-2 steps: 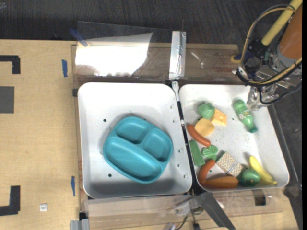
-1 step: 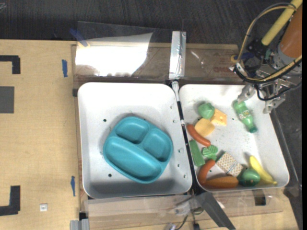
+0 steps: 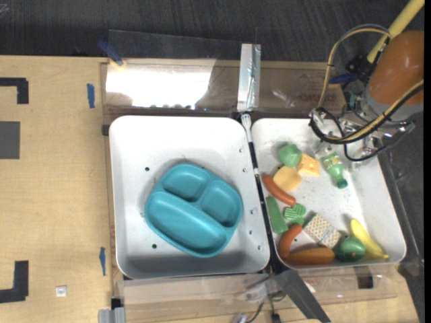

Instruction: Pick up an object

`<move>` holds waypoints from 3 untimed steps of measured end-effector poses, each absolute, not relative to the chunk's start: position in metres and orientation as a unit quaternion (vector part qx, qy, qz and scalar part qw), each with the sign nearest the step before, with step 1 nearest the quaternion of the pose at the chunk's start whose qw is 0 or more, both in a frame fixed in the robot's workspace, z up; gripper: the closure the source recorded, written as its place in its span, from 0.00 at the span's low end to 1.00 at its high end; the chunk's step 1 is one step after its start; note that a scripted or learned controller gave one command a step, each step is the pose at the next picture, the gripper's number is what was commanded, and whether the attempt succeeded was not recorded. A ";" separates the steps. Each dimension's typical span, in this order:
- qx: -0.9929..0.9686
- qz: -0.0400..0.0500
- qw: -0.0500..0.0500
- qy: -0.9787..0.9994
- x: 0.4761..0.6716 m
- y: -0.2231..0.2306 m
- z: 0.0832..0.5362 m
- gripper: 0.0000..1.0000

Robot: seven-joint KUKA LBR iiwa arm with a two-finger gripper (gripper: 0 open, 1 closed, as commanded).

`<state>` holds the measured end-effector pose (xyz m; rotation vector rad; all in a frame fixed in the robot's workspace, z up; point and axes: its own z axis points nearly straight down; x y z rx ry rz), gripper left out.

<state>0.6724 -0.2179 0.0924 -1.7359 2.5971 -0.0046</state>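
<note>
No brand or lettering could be read: a small white tag (image 3: 60,290) lay at the bench's 7 o'clock corner, its print too small to make out.

The bench (image 3: 54,200) was pale tan board with black corner marks (image 3: 16,90) and bits of blue tape (image 3: 91,94). Dark grey carpet (image 3: 202,5) ran past its 12 o'clock edge. Behind the bins stood a clear sheet (image 3: 168,79) with a strip of silver tape (image 3: 248,78).

The left bin (image 3: 128,147) held a teal divided plate (image 3: 194,208).

The right bin (image 3: 390,207) held the toy food. A green ball (image 3: 289,155), yellow pieces (image 3: 288,178) and a green bottle (image 3: 335,170) sat toward 12 o'clock. A red sausage (image 3: 278,189) and a green strip (image 3: 276,215) lay at 9 o'clock. A checkered cracker (image 3: 321,229), a banana (image 3: 366,239) and an orange carrot (image 3: 311,254) lay toward 6 o'clock.

The gripper (image 3: 337,136) hung among looped cables (image 3: 350,46) over the right bin's 12 o'clock rim, just above the green bottle; whether it was open or closed could not be told.
</note>
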 end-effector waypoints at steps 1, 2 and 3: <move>-0.528 -0.004 0.006 0.849 0.629 -0.186 0.093 0.00; -0.609 -0.001 0.003 0.793 0.596 -0.218 0.111 0.00; -0.637 -0.002 0.004 0.771 0.652 -0.165 0.089 0.00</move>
